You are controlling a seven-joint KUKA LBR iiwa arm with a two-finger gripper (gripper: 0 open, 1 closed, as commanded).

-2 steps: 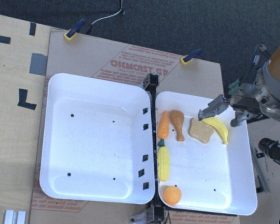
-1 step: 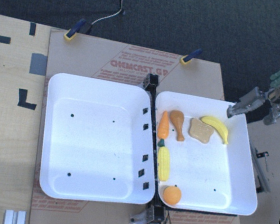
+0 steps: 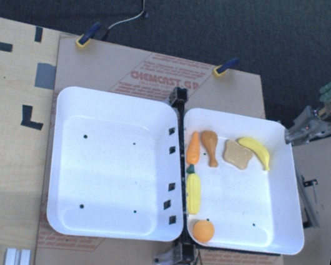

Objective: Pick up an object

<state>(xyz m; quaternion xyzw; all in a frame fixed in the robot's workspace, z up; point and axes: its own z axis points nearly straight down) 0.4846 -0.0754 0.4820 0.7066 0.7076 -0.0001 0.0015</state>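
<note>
Six toys, carrot, drumstick, bread, banana, corn and orange, lay untouched in the right bin; my jaws hung outside its far corner, their state indiscernible, so nothing was picked yet.

The shallow white left bin offers open floor. In the white right bin, an orange toy carrot, yellow corn cob and orange ball crowd the dividing wall; the right half lies open.
</note>
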